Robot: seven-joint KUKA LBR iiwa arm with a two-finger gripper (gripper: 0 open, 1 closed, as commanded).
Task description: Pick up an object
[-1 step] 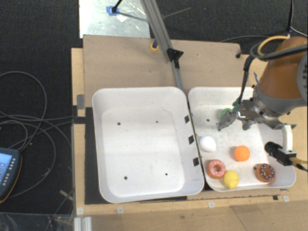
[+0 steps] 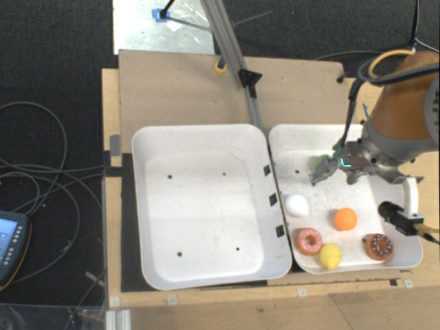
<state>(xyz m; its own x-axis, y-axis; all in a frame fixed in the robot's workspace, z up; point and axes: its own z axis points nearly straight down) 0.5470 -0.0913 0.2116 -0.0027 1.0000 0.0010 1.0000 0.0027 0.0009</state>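
Over right bin (image 2: 412,256): pincer (image 2: 337,174) low, finger state cannot tell; something green (image 2: 320,162) at its tip. Below it lie white ball (image 2: 297,205), orange (image 2: 345,218), lemon (image 2: 331,255), two donuts. Best: centre over one item, descend straight, squeeze gently.

Even, bright overhead light — soft shadows, slightly grainy.

Brown bench (image 2: 179,88) with two shallow white bins side by side (left bin (image 2: 148,205), right bin (image 2: 289,139)).
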